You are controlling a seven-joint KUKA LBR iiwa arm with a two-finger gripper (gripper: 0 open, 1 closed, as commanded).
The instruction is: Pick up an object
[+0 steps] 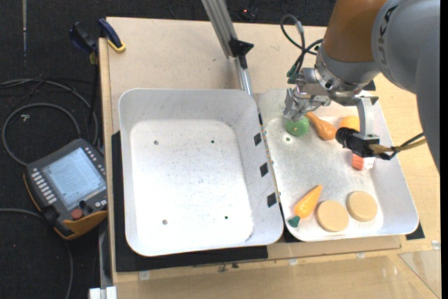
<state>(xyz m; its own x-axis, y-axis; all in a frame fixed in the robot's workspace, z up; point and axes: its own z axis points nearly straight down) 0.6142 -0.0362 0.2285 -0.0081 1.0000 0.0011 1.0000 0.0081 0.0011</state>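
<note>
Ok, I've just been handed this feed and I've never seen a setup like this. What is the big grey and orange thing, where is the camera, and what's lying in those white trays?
The grey and orange machine is a robot arm, reaching in from the right. The single camera is fixed above the bench and looks down at a slant. The arm's tool is low over the right bin, right at a small green object; I cannot tell whether it grips it. The same bin holds an orange carrot-like piece beside the green one, another carrot-shaped toy near the front, two tan round discs, and a small orange and white block. The left bin sits beside it on the bench. On the floor at left lies a handheld control pendant.
</note>
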